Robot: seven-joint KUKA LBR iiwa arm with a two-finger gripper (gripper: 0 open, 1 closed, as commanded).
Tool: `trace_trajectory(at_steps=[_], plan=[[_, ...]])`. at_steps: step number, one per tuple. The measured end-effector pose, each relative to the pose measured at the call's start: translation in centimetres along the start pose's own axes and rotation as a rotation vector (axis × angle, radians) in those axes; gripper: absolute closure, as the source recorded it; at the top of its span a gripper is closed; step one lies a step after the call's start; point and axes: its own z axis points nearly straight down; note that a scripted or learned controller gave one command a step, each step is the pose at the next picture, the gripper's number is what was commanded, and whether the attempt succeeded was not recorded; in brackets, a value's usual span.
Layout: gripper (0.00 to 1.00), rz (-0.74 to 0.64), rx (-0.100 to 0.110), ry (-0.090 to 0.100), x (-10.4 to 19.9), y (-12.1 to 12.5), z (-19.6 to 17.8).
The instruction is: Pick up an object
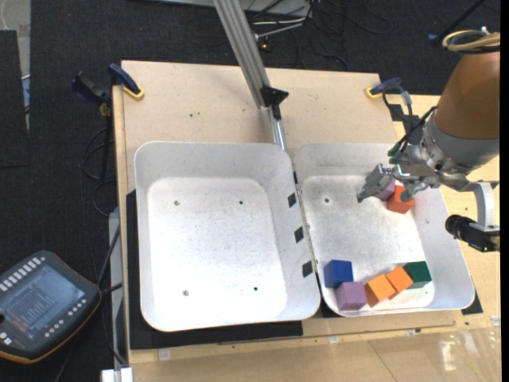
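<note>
Purple cube (351,295), orange cube (381,286) crowd right bin (450,293) near rim, awkward reach; my gripper (387,188) sits over isolated red-orange block (399,203) instead; finger opening: cannot tell.

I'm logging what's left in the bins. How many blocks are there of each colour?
Blue block: 1
Purple blocks: 2, the second partly hidden at the gripper
Orange blocks: 2
Green block: 1
Total: 6, all in the right bin
</note>
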Motion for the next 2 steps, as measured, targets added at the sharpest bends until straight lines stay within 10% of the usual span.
trace_trajectory(at_steps=[2], plan=[[0.00,0.002,0.001,0.000,0.2,1.0,5.5]])
